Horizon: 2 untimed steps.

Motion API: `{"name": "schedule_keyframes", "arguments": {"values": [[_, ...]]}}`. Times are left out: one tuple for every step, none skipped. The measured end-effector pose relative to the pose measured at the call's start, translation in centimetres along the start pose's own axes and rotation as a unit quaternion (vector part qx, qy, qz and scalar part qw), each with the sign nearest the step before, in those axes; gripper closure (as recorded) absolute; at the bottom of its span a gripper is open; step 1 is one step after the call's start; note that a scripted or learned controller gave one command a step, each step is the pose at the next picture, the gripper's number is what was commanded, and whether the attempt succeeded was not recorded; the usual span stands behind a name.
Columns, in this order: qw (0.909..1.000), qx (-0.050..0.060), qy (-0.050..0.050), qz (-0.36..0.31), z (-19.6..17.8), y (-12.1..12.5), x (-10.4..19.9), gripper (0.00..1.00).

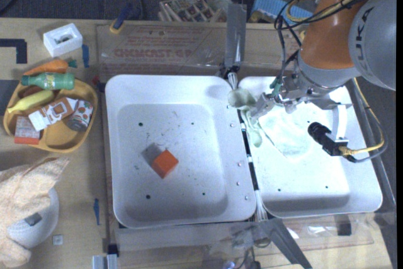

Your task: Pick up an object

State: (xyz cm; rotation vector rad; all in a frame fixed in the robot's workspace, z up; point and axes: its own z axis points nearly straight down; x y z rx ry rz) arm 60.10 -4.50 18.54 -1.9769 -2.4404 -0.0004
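1. We see an orange block (166, 164) lying in the left bin (126, 97), beside a small grey piece (152, 152) that touches it.
2. The gripper (281, 97) hangs over the upper left part of the right bin (362, 195), well apart from the block.
3. We cannot tell how its fingers stand.
4. A pale, clear crumpled thing (286, 132) lies in the right bin beneath the gripper.

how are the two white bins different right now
The left bin has an orange block lying in it, left of centre; the right bin has a pale, see-through greenish thing in its upper left part. The arm reaches over the right bin, with the gripper near its upper left corner; nothing hangs over the left bin. Both are shallow, white and sit side by side.
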Motion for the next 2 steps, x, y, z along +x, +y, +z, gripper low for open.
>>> {"name": "schedule_keyframes", "arguments": {"values": [[1.0000,-0.001,-0.001,0.009,5.8,1.9,-6.0,0.00],[0.9999,-0.004,-0.002,0.010,4.6,2.0,-6.2,1.00]]}}
